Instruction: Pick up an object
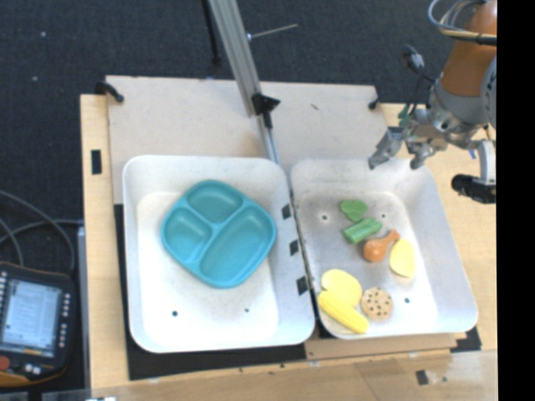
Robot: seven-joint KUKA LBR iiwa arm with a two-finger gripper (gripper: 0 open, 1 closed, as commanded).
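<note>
The right bin [435, 215] holds toy food: a green leafy piece [352, 210], a green pod [362, 230], an orange drumstick [379, 246], a yellow slice [403, 258], a yellow round piece [341, 285], a corn cob [342, 313] and a brown cookie [377, 305]. My gripper [399, 151] hangs above the bin's far rim, well clear of the food. Its two grey fingers [381, 152] are spread apart and point down, with nothing between them.
The left bin [150, 307] carries a blue divided plate [219, 233]. A slanted metal pole [236, 44] rises behind the bins, its foot at their shared far corner. A tablet [29, 316] sits at the lower left, off the bench.
</note>
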